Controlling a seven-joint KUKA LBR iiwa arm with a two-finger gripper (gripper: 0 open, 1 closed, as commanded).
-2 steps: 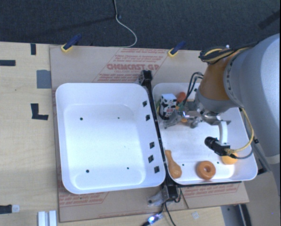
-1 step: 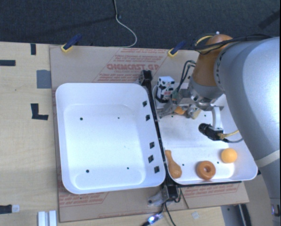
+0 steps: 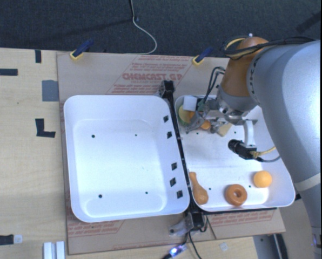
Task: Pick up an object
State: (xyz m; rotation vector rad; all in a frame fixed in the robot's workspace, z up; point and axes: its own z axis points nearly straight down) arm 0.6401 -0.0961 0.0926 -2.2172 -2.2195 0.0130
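I see the end effector (image 3: 207,120) low in the right bin's (image 3: 215,163) far corner; I cannot tell its grip. Just beside it lies a yellow-green object (image 3: 186,114); nearer me sit a doughnut (image 3: 236,194) and orange ball (image 3: 262,178).

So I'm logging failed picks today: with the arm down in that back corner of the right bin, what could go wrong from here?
1. The end effector sits tight against the right bin's back-left corner, so it may hit the wall or the divider.
2. The yellow-green object and a small orange piece crowd together there, so it could nudge one instead of grasping it.
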